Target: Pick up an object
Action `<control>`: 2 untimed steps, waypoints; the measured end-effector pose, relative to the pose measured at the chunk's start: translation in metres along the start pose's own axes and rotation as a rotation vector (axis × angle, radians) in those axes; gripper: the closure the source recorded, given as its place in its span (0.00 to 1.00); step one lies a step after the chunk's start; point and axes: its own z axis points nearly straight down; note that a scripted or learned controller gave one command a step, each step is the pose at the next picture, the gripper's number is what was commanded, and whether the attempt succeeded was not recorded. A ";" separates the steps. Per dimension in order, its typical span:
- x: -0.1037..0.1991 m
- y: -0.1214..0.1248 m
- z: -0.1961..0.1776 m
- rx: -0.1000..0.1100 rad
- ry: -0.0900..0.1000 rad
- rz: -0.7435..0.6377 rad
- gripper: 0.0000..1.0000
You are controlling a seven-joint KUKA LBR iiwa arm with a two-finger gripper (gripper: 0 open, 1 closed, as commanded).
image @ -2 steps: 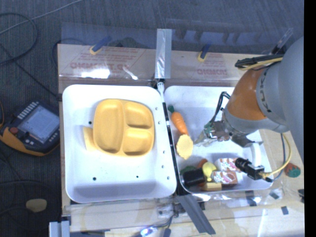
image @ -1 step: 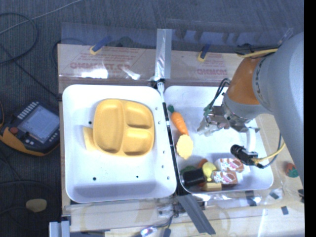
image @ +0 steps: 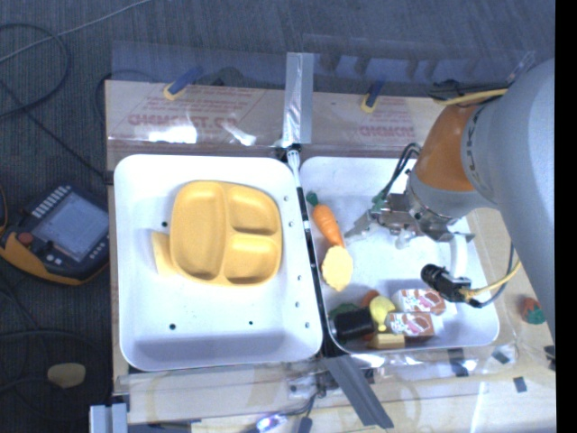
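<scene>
Camera view. Two white bins sit side by side on the bench. The left bin (image: 135,332) holds a yellow divided tray (image: 225,233), which lies near the bin's centre, toward 12 o'clock. A flat pale yellow piece (image: 160,251) projects from under the tray at its 9 o'clock edge.

The right bin (image: 482,332) holds the loose objects. A carrot (image: 326,224) lies against the bin's 9 o'clock wall, green end toward 11 o'clock. A pale yellow round piece (image: 336,267) touches the carrot's lower tip. A cluster sits along the 6 o'clock wall: a dark object (image: 350,323), a small yellow piece (image: 382,308) and two red-and-white cartons (image: 416,314) just beside one another.

The arm enters from 3 o'clock. The orange band (image: 444,156) sits above the wrist. The gripper (image: 394,222) is over the bare floor of the right bin, near its centre, with the carrot at its 9 o'clock and the cartons at its 5 o'clock. Whether the gripper's tips are apart or together cannot be told from this angle.

Task status: no object is seen between the tips, and every object rests on the bin floor. Judged from this, the pick is not done. Remaining steps: select an object, place the gripper over it, descend, close and lift. The carrot and the round piece appear to be the nearest candidates.
</scene>
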 end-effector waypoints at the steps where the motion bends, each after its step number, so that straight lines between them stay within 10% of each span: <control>1: 0.018 0.060 0.019 -0.011 -0.002 0.055 0.00; 2: 0.013 0.010 0.018 -0.011 -0.001 0.020 0.00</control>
